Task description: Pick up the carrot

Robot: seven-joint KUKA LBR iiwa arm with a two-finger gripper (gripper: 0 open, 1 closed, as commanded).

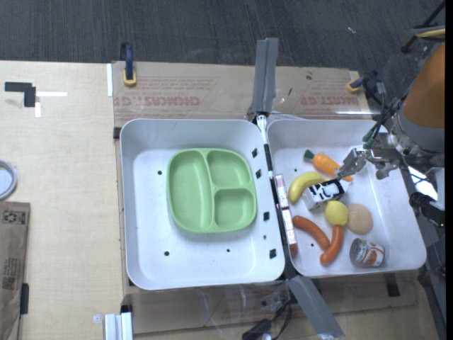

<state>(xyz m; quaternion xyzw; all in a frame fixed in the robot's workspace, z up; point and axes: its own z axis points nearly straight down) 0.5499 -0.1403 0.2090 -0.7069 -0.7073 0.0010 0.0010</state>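
The metal claw (352, 163) hung beside the small orange carrot (325, 163), its state unclear, and could bump the yellow banana (305, 185).

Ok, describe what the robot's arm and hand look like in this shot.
The arm is grey with a broad, rounded orange band above the wrist. Thin dark cables run along the wrist, beside light metal fittings. The hand is a small two-finger metal part, silver-grey, slim and pointed. No markings or lettering are readable on it at this size.
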